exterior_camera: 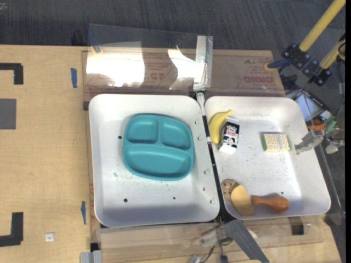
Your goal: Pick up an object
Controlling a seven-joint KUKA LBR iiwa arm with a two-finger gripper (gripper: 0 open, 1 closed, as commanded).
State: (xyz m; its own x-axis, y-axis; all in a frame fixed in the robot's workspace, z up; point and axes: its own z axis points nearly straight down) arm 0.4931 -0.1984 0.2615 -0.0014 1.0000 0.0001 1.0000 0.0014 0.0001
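The desk (44,147) carries 2 shallow white bins side by side; the left bin (104,196) holds a teal divided plate (159,147) near its middle; the right bin (290,190) holds a yellow banana (218,124) against its left wall, a small black-and-white carton (230,137) touching the banana's lower side, a green-and-tan sponge (275,142) toward the right, and a wooden brush (258,201) with a tan round head near the front edge; the tool (313,140) sits at the right bin's right rim, just beside the sponge; whether it is wide or narrow cannot be told.
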